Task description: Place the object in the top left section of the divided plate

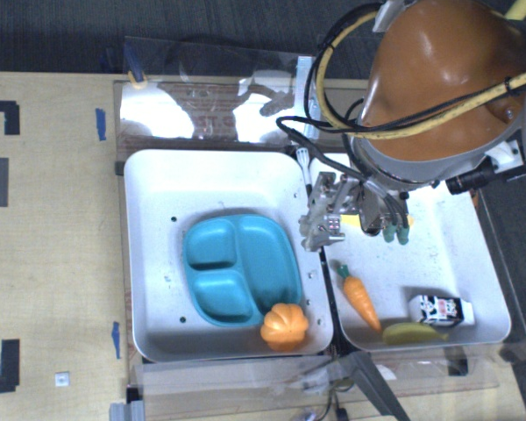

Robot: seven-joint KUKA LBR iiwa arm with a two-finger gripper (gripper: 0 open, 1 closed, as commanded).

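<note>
White bins (149,235), carrot (361,298) just below pincer (324,226), apart.

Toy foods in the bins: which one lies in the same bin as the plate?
The orange pumpkin, beside the blue plate; the carrot lies in the right bin.

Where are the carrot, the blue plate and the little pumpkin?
carrot (361,298): camera view, middle of its orange body.
blue plate (280,257): camera view, floor of its right section.
little pumpkin (285,325): camera view, centre of its orange top.
</note>
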